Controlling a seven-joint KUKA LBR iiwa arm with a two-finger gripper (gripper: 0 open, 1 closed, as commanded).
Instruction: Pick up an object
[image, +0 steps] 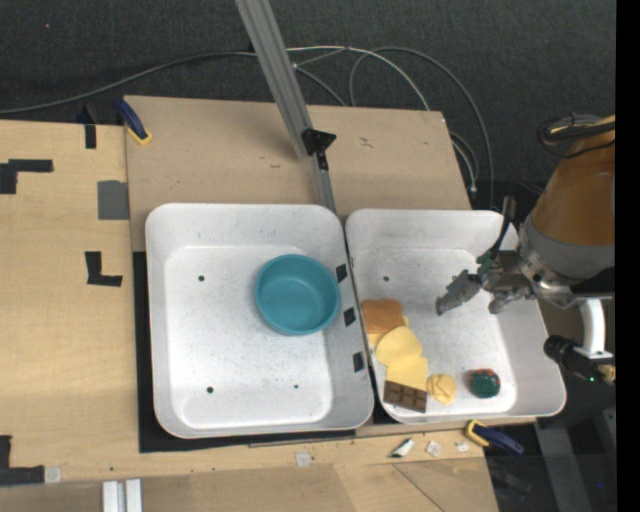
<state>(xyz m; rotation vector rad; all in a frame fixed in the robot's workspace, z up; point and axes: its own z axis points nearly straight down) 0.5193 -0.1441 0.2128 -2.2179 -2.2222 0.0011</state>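
My gripper (468, 304) hangs over the middle of the right bin (430, 235), open, with nothing between its fingers. Left of it and nearer the bin's front lie an orange-brown bun (381, 315), a pale yellow piece (400, 350), a brown chocolate block (406, 397) and a small yellow lump (441, 388). A small green and red object (484, 382) rests at the front right, below the gripper. A teal bowl (296, 293) stands upright in the left bin (190, 330).
The arm (575, 220) enters from the right over the right bin's rim. A grey metal pole (285, 85) slants across the back of the bench. Cables (420, 75) trail behind the bins. Small clips (495, 436) lie at the front edge.
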